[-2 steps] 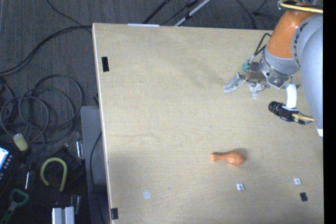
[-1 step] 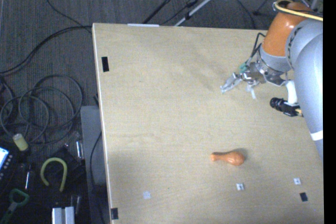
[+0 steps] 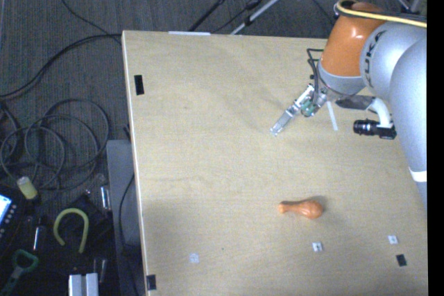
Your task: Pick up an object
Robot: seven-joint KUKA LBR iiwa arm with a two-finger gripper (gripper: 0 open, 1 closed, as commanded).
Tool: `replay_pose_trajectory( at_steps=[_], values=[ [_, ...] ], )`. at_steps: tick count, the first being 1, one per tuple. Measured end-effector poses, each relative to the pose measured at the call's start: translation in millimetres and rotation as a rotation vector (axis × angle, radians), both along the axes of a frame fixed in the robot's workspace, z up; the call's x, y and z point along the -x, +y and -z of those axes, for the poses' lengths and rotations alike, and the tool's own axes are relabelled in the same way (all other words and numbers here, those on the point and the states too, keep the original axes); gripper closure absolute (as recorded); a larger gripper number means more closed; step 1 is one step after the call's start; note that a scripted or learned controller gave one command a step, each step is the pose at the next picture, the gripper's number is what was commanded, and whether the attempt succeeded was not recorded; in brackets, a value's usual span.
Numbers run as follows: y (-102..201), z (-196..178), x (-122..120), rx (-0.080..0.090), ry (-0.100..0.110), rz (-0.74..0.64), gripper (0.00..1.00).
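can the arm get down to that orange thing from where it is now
Probably yes: the orange pear-shaped object lies alone on the bare bench top, and nothing stands between it and the gripper, which is further up the board.

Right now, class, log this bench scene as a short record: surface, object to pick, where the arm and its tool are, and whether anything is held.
surface: tan bench top, seen from above at a slant
object: one orange pear-shaped item, lying on its side toward the near edge
arm: grey with orange band, reaching in from the view's right
tool: tool pointing toward the view's lower left, above and apart from the orange item
held: nothing seen in the tool
floor: cables beside the bench on the view's left
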State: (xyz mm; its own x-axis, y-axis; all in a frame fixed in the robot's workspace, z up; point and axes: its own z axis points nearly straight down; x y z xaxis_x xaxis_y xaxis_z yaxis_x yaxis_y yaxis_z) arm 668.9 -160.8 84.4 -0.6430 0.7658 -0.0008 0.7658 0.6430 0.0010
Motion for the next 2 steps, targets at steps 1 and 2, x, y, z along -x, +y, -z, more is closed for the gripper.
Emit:
replay_pose_trajectory(
  at_steps=[1,2],
  values=[
    [1,-10,-1,-0.001,-0.004,0.000,1.00],
    [34,-95,3,-0.001,-0.001,0.024,1.00]
  ],
)
